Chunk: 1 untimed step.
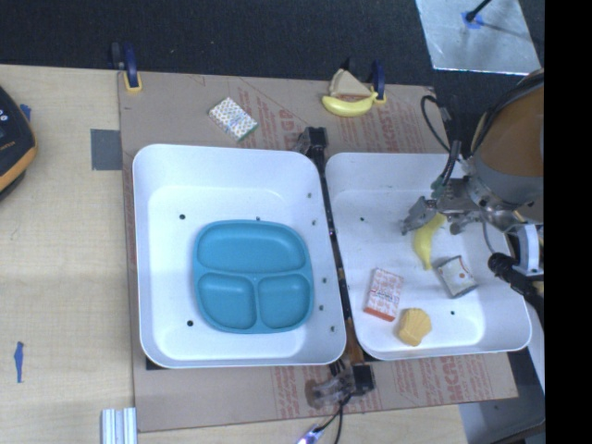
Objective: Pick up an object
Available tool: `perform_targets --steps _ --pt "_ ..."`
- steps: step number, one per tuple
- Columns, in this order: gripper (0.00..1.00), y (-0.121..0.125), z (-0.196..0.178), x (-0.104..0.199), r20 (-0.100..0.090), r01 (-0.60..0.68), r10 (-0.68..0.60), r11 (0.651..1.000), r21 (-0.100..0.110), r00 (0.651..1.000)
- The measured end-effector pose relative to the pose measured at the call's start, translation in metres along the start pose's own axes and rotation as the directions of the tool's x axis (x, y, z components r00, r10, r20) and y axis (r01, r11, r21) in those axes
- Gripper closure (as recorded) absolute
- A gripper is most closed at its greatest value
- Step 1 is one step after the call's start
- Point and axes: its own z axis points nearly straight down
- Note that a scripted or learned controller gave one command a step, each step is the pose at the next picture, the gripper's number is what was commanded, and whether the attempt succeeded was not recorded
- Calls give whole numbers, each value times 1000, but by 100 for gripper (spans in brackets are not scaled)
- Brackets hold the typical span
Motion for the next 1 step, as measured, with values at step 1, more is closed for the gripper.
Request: perform_targets --steps 1 --pt "0 12 50 -20 0 1 -1 1000 2 1000"
